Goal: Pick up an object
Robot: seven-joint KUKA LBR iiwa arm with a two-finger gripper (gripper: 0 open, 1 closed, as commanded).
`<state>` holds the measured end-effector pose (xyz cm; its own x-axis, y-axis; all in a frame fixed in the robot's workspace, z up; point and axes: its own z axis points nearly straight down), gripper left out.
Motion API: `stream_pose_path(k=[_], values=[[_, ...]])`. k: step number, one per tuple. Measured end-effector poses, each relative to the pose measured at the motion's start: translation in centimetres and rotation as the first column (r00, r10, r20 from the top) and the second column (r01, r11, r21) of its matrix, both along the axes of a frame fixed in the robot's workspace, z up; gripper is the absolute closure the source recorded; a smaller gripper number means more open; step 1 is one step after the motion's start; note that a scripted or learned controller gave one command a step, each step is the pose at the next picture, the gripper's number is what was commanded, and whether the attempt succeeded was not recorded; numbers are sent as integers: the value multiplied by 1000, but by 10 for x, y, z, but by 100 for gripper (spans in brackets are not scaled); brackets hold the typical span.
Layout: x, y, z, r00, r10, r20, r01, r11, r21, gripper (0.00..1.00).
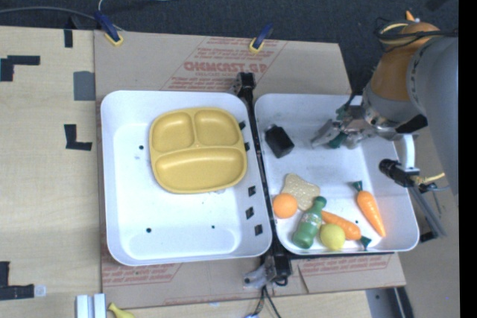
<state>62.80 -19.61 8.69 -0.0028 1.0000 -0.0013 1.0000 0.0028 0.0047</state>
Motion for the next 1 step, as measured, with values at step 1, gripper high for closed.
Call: stream_pose_path(k=[1], values=[[0, 0, 10, 1000, 2, 1, -1, 1000, -3, 100]])
